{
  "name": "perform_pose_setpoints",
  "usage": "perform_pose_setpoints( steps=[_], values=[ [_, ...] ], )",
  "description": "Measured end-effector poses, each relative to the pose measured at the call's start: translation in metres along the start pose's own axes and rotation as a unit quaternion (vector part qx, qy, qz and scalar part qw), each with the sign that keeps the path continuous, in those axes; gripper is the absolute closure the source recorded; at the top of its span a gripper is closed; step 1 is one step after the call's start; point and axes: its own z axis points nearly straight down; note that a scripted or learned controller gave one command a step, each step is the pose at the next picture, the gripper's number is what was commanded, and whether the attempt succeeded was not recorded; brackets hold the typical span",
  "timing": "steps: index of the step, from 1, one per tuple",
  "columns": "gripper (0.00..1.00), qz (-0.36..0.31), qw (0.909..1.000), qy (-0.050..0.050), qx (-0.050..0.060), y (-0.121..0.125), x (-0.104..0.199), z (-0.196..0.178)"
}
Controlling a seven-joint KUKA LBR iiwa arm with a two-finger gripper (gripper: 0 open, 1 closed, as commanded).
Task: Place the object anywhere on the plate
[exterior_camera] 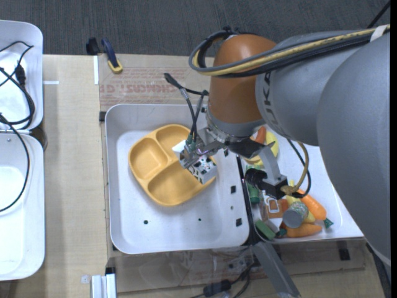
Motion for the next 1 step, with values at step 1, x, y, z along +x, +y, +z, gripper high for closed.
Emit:
perform_pose_setpoints(
  steps=[1],
  values=[
    [0.00, 0.000, 1.0000, 0.000, 0.000, 0.0001, -0.0002, -0.0002]
  ],
)
